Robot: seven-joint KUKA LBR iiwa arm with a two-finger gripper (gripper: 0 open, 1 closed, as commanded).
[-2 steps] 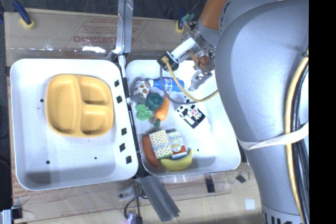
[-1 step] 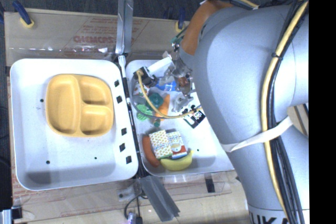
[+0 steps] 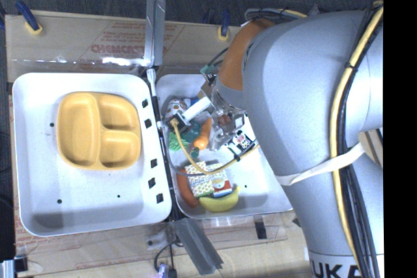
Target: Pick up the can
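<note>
Grey arm point(image 3: 306, 107), orange-banded, reaches low into the right bin point(image 3: 273, 195) and covers much of it. The pincer point(image 3: 225, 129) sits among the clutter near that bin's middle. From this angle it cannot be told whether it is open or closed, and nothing is seen gripped.

The left bin point(image 3: 26, 140), well away to the view-left of the pincer, holds a yellow divided plate point(image 3: 98, 130). Below the pincer in the view lies a printed carton point(image 3: 208, 182), with a banana point(image 3: 220, 204) touching its lower edge. Just view-left of the pincer are an orange carrot-like piece point(image 3: 204, 133) and a green item point(image 3: 184, 138).

The can point(image 3: 174, 105) is judged to be the small round labelled item up and view-left of the pincer, close against the wall between the bins. This identification is uncertain.

Assessment: the pincer appears off target. It should lift clear, shift toward that wall, then descend centred on the can, with its grip line parallel to the wall so the wall does not block closing. The carrot-like piece and green item crowd the can's near side, so a stray contact is likely.
</note>
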